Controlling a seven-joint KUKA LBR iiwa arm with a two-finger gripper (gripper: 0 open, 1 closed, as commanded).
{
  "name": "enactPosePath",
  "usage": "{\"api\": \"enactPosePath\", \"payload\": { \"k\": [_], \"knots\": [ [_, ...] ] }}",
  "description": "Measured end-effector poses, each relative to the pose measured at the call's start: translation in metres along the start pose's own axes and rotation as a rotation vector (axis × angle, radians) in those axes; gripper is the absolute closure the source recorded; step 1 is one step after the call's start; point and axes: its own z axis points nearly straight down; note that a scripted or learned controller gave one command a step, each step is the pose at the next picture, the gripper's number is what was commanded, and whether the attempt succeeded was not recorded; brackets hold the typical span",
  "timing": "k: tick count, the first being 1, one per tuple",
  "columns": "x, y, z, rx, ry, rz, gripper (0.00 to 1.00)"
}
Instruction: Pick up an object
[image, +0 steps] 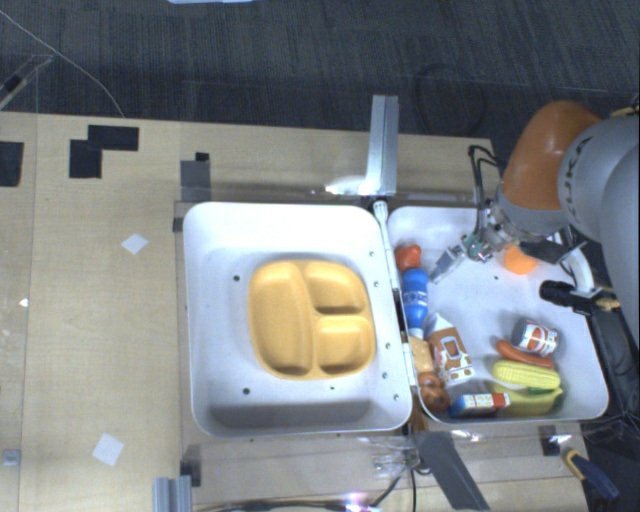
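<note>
My gripper (458, 256) hangs low over the upper part of the right bin (590, 400), under the grey arm with its orange band (540, 160). It points left toward a red-orange round object (407, 257) and a blue bottle (415, 295) that lie along the bin's left wall. I see nothing held in it. An orange piece (520, 261) lies just right of the gripper. Toward the front lie a small can (537, 338), a red sausage (518, 353), a yellow corn cob (527, 375), a brown box (452, 357) and a small red and blue bottle (478, 403).
The left bin (215, 400) holds a yellow divided tray (310, 317). A metal post (384, 140) stands at the back between the bins. The middle of the right bin floor (480, 300) is bare. Black cables (575, 295) run beside the arm at the right wall.
</note>
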Motion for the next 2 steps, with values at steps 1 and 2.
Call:
{"api": "enactPosePath", "payload": {
  "k": [1,2],
  "knots": [
    [0.02,0.007,-0.003,0.0,-0.013,-0.102,0.0],
    [-0.018,0.012,-0.001,0.016,0.024,-0.662,0.0]
  ]
}}
